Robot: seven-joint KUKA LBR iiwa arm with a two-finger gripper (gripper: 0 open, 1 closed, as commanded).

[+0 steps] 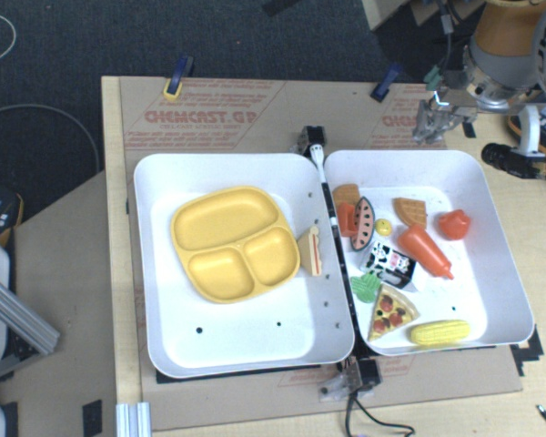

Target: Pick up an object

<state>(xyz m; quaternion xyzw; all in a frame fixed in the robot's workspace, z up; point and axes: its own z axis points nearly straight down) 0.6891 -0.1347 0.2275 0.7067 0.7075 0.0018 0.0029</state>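
toys: red tomato (pixel 453 223), orange carrot (pixel 426 250), yellow corn (pixel 439 333), all lying flat
place: right bin (pixel 507 271), below the gripper (pixel 434 124)

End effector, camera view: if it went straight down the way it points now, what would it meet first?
Probably the brown bench board just behind the right bin's far rim, not the toys. The end effector hangs there pointing down; depth from this slanted view is uncertain.

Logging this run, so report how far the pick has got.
Done: nothing yet. The toys, such as the corn, pizza slice and carrot, all lie in the right bin; the yellow tray sits in the left bin. In hand: the gripper hangs above the right bin's far edge, carrying nothing. Left: descend, grasp, lift.
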